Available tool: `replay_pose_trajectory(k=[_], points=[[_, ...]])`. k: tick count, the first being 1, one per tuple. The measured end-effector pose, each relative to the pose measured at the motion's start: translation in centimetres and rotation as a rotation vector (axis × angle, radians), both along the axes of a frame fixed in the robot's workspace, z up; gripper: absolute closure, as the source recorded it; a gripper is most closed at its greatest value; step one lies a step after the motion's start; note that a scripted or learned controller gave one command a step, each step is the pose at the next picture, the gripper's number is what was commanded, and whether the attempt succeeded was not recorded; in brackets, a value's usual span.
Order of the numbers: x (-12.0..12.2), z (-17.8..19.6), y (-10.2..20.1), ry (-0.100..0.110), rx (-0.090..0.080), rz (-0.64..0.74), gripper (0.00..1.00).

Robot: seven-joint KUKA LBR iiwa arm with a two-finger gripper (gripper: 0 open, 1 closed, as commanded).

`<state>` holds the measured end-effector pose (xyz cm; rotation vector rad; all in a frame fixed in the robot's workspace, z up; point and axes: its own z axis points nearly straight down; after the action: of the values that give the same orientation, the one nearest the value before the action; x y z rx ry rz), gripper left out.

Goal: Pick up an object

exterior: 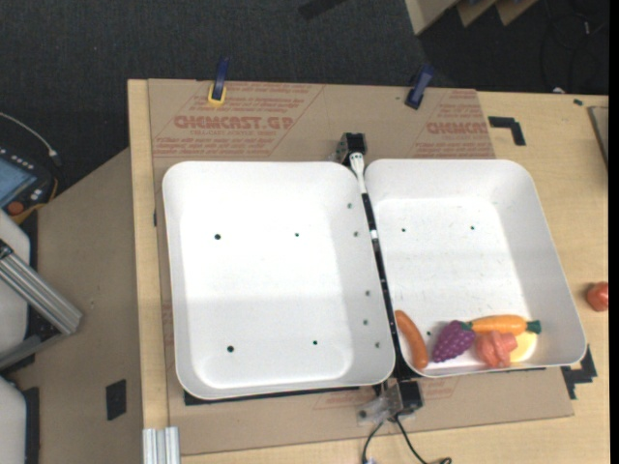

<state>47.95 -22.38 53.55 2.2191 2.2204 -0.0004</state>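
Two white bins sit side by side on a cardboard-covered bench above dark carpet; toy food clusters in the right bin's near corner.

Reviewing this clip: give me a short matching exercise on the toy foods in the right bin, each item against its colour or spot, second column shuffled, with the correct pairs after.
Items:
1. sausage
2. grapes
3. carrot
4. small object outside the bins

Descriptions:
A. purple, in the middle of the cluster
B. orange with a green end, lying across the top of the cluster
C. red-orange, on the bench past the right bin
D. brownish-orange, lying along the bin's left wall near the front corner

Pairs: 1-D, 2-A, 3-B, 4-C
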Motion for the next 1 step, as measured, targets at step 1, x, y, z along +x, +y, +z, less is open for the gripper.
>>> replay_pose_trajectory(k=[1], points=[[0.00,0.00,0.00,0.000,0.000,0.000,1.00]])
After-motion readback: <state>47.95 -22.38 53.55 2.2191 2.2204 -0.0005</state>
